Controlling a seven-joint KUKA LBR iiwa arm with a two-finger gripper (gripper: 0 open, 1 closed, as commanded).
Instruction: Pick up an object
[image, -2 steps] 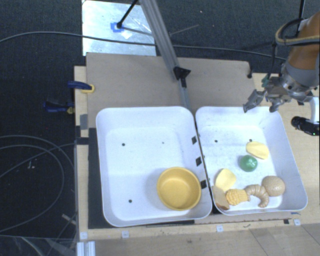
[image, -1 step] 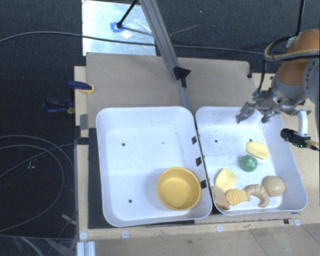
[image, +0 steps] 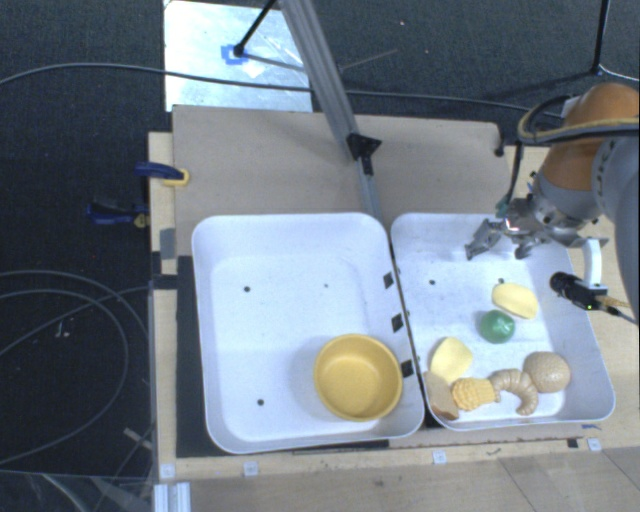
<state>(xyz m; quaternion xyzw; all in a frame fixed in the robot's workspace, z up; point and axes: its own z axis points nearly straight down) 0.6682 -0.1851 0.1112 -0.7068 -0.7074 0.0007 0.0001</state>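
The hand (image: 497, 240) hangs over the far part of the right bin (image: 440, 250), just inside its far edge, at the end of the arm (image: 590, 150) reaching in from the right. Its fingers appear spread apart, with nothing between them.

No object is yet taken. The candidates lie toward the near edge of the same bin. Nearest the hand is a pale yellow piece (image: 515, 299), lying toward the bin's near-right side, its long axis running roughly across the bin. A green ball (image: 495, 326) sits just beside it on the near side. Further off, along the near edge, are a yellow wedge (image: 451, 357), a corn cob (image: 472, 394), a croissant-like piece (image: 515, 388) and a tan round piece (image: 547, 371), crowded together.

A yellow bowl (image: 358, 376) rests in the left bin (image: 250, 250), near its near-right corner, well apart from the hand.

Judgement: the pale yellow piece is the shortest reach.
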